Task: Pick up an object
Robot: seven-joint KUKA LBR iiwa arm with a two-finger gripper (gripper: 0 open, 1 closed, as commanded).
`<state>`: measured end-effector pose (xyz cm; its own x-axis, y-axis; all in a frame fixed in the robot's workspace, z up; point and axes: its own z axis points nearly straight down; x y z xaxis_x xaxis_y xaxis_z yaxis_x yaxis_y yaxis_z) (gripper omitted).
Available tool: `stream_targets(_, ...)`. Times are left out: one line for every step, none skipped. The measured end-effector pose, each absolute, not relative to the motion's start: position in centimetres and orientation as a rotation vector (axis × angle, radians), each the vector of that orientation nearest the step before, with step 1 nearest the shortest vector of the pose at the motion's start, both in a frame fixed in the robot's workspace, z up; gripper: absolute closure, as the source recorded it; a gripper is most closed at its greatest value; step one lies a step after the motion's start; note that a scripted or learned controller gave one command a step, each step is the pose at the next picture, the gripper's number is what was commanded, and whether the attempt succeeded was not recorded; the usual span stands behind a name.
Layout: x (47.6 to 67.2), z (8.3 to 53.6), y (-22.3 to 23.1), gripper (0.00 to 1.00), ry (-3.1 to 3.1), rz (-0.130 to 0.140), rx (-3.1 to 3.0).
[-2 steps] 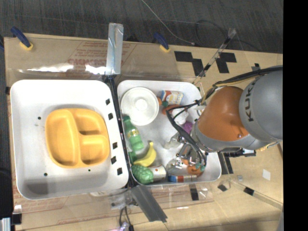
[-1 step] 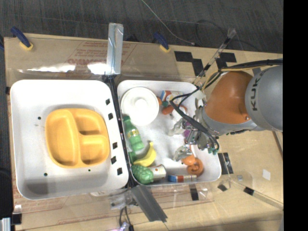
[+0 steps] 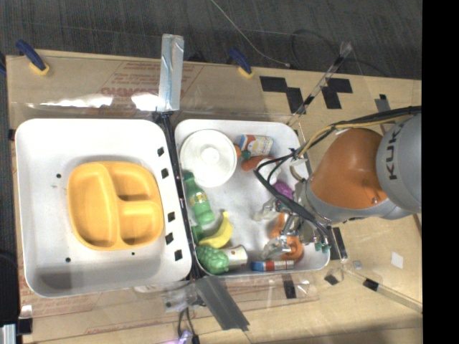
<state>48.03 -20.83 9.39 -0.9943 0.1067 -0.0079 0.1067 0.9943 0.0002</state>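
**Arm low over the crowded right bin**

Cardboard covers the table beneath two white bins. Left bin holds a yellow divided tray. Right bin holds a white round lid, a green bottle, a banana, a green toy and a marker. At its right side the claw sits just above an orange object; whether its fingers are apart or together I cannot tell.
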Motion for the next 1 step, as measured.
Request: stream_targets(48.03, 9.4, -20.06, 0.0, 3.13, -0.002, 0.145)
